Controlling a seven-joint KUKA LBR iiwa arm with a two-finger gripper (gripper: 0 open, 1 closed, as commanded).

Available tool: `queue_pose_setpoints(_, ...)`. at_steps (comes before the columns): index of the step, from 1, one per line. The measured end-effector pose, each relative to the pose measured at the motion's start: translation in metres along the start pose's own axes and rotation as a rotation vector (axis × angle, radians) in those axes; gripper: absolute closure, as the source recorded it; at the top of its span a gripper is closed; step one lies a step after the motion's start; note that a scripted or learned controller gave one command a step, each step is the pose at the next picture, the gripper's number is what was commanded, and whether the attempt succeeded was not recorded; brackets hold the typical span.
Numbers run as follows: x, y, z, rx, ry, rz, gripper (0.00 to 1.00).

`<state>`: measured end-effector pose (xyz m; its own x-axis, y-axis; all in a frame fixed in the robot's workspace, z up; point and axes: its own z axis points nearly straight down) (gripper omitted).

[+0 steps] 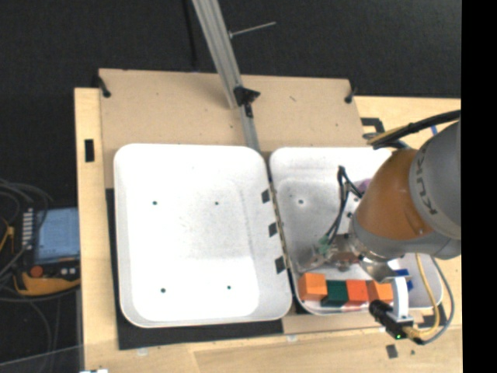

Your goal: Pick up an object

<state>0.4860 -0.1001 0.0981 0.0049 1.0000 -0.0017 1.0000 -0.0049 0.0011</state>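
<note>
I am reaching in from the right, leaning over the right bin (311, 169) with my grey arm (443, 185) and its orange band (392, 204) covering much of that bin's right half. My gripper (345, 259) is sitting low over the near part of the bin, just beyond the row of blocks, and my wrist is hiding it, so I cannot tell whether it is grasping anything or hanging free.

The objects are lying along the near wall of the right bin: an orange block (314, 284) at the left, a dark green block (338, 293) beside it, and another orange block (363, 291) to the right of that (all three seem to be touching in a row). A small blue and white object (399, 284) is lying just right of them, partly behind my cabling. A purple bit (362, 186) is peeking out at the far side of my wrist, too small to identify.

The left bin (194, 231) is lying beside the right one, their walls meeting along the middle. A metal rail (221, 49) is slanting in from the far side toward the seam between the bins. Off the bench to the left, a blue box (58, 234) is sitting among cables.
</note>
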Motion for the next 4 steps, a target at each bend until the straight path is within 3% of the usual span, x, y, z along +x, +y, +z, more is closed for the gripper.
queue_pose_setpoints(1,0.0,0.001,-0.011,-0.005,0.002,0.008,1.0)
queue_pose_setpoints(4,-0.005,0.003,-0.186,-0.006,0.001,-0.01,1.0)
